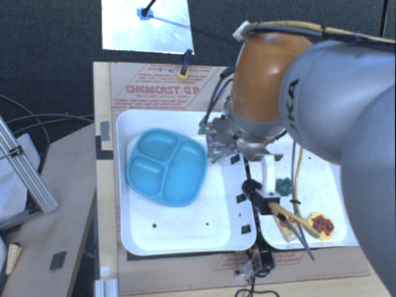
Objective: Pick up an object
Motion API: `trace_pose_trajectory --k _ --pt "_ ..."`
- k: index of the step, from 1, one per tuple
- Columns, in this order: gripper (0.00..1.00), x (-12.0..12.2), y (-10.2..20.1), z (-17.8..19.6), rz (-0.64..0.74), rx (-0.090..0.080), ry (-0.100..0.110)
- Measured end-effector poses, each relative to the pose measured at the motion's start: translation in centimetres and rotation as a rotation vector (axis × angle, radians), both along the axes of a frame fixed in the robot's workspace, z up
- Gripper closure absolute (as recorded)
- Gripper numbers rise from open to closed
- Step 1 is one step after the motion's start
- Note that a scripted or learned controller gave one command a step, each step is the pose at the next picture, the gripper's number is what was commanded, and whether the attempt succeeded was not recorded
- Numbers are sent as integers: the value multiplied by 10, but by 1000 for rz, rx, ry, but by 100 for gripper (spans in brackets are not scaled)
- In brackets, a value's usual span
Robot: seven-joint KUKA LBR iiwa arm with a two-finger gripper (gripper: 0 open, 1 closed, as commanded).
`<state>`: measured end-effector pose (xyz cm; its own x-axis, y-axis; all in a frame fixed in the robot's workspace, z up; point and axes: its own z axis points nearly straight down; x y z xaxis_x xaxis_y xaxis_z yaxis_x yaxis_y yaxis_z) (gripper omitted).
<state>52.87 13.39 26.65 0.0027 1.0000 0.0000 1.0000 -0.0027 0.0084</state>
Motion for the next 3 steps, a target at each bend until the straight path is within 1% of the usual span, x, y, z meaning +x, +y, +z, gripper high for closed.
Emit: trace_pose_trajectory --k 1,2,3 --pt "100 -36 -10 154 8 7 -10" --pt "100 -16 -62 135 -2 -1 6" --pt "100 32 13 147 13 3 3"
